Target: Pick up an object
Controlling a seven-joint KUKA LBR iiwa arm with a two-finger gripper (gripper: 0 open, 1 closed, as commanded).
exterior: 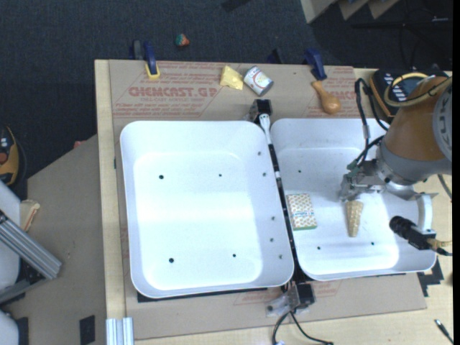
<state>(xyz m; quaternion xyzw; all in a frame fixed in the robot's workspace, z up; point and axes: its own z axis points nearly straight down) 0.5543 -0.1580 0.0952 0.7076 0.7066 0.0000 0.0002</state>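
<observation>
The tool hangs low in the right bin, directly over the wide far end of the ice-cream cone, probably because the program has lined up on it as the object to lift; whether the tool is wide or narrow I cannot tell. The cone lies flat, tip pointing near, seemingly not yet lifted, and a small patterned packet lies to its left by the bin wall. The left bin sits alongside on the bench.
</observation>
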